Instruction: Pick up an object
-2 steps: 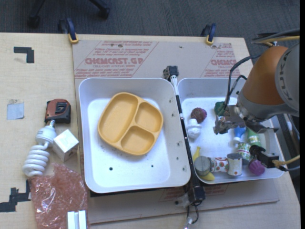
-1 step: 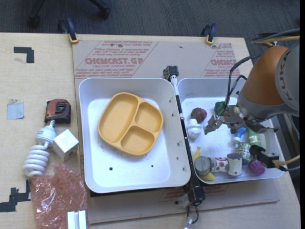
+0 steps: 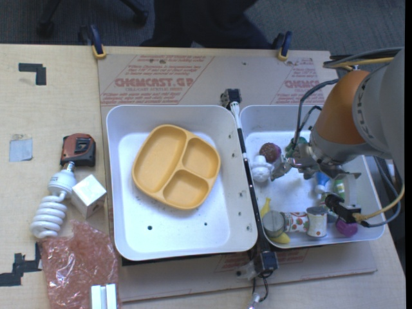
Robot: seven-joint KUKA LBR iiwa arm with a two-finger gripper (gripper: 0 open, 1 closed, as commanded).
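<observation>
My gripper (image 3: 288, 164) hangs low over the left part of the right bin (image 3: 257, 118), below the arm's orange band (image 3: 339, 111). Just to its left lie a dark red ball (image 3: 270, 151) and a white lumpy object (image 3: 259, 170). Along the bin's front edge sit a yellow piece (image 3: 265, 206), a grey can (image 3: 275, 224), a patterned cup (image 3: 298, 223), a white cup (image 3: 317, 221) and a purple object (image 3: 346, 228). A blue item (image 3: 322, 186) and a small green and white bottle (image 3: 339, 187) lie under the wrist. I see nothing clearly held.
The left bin (image 3: 129, 230) holds a yellow divided plate (image 3: 176, 166). On the bench to the left lie a tape measure (image 3: 78, 150), a spiral light bulb (image 3: 54, 201), a white cube (image 3: 89, 193) and a reddish plastic bag (image 3: 77, 262).
</observation>
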